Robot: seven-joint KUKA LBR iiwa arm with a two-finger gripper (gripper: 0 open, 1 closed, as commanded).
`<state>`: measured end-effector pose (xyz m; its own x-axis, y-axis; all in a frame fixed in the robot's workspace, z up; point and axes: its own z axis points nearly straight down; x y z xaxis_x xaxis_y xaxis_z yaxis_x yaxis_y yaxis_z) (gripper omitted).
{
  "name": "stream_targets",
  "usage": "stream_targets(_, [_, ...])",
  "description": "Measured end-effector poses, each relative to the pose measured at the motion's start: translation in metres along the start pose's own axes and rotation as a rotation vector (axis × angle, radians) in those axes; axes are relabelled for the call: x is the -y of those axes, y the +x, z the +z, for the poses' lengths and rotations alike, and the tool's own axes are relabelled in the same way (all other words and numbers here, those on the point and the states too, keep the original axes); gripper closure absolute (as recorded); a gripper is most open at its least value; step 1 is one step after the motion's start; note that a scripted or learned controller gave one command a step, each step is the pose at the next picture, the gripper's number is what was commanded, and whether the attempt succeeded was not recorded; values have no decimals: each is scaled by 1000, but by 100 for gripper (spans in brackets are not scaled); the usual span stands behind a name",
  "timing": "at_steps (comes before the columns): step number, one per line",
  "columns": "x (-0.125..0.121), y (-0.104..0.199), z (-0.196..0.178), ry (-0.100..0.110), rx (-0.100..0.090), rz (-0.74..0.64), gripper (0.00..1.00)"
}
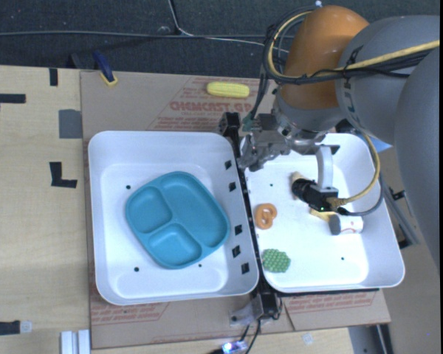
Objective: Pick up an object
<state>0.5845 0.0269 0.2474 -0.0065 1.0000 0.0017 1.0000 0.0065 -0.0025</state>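
Blue divided plate (176,218) in left white bin (103,168). Orange-tan ring (265,215), green knobbly ball (275,259) in right white bin (384,264). Yellow piece (227,89) on brown cardboard (148,102), far side.

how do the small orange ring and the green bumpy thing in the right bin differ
The small orange ring-shaped object is tan-orange with an open hole in its middle; the green bumpy rounded object is solid green with a knobbly surface. The ring lies further up the bin, nearer the arm's wrist; the green one sits close to the bin's near wall. The green one looks slightly larger. Both are small, lie loose on the floor of the right-hand shallow white bin, near its left wall.
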Motion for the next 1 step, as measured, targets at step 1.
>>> stream_targets(1, [16,43,3,1,1,1,100])
